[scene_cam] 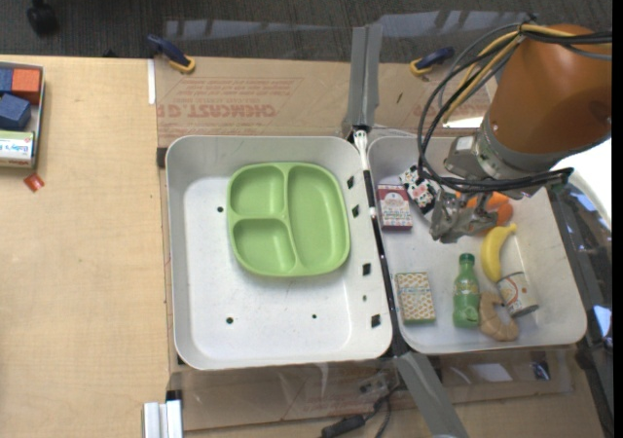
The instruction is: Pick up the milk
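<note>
The grey two-finger gripper [456,220] hangs low over the right white bin [565,329], below the orange band of the arm. Cables and the wrist hide its tip, so I cannot tell whether it is spread or closed, and nothing is visibly held in it.

The milk appears to be the small black-and-white cow-patterned carton [420,187]. It sits near the bin's far left corner, just beside a small red box [394,207] and close to the gripper's left. It is partly covered by the cables.

It is probably light and stiff, perhaps a toy or card carton, with flat sides that should not slip much but could tip or skid if nudged. The best hold is likely across its two flat faces at mid-height. Its long axis seems to slant from near-left towards far-right, though too little shows to say which end is the top. The red box close by leaves little room on that side.
</note>
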